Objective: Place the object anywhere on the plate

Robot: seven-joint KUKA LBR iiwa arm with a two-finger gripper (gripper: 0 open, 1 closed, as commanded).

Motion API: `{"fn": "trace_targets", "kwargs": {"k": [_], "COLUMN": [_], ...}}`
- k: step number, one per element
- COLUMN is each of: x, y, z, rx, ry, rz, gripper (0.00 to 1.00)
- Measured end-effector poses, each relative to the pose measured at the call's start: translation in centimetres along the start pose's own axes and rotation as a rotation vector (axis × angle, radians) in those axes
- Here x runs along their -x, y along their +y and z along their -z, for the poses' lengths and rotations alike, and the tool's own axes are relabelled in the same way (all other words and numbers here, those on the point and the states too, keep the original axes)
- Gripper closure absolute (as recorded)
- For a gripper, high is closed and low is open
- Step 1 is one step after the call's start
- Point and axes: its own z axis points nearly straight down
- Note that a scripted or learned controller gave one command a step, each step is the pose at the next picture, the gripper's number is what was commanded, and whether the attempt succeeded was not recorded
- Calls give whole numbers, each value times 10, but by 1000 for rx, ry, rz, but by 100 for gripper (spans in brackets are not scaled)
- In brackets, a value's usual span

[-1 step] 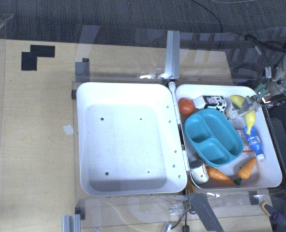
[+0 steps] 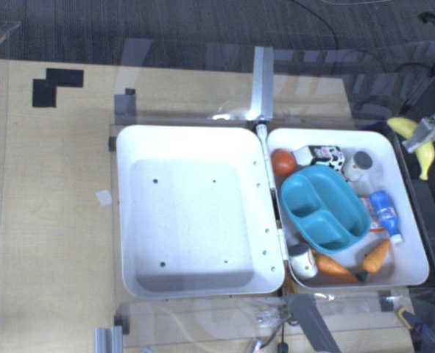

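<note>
The plate (image 2: pixel 314 197) is a blue dish with two compartments, lying tilted in the middle of the right bin (image 2: pixel 416 248). My gripper (image 2: pixel 422 134) is at the far right, just outside that bin's upper right corner. It is shut on a yellow banana (image 2: pixel 401 126), whose two ends stick out above and below the fingers. The banana hangs up and to the right of the plate, apart from it.
Around the plate lie an orange-red ball (image 2: pixel 282 162), a black-and-white cow-patterned toy (image 2: pixel 322 155), a small grey cup (image 2: pixel 357 163), a blue bottle (image 2: pixel 384 213), and two carrots (image 2: pixel 377 255) (image 2: pixel 333 267). The left bin (image 2: pixel 191 212) sits beside it.
</note>
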Motion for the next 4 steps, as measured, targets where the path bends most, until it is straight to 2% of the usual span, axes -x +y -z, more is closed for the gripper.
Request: {"fn": "trace_targets", "kwargs": {"k": [1,2,3,4], "x": [-17,54,59,59], "y": [-23,-53,-54,-55], "z": [0,-8,1,-93], "rx": [0,0,0,-1], "ry": [0,-4,-5,-1], "rz": [347,762,1060,1318], "gripper": [100,100,100,100]}}
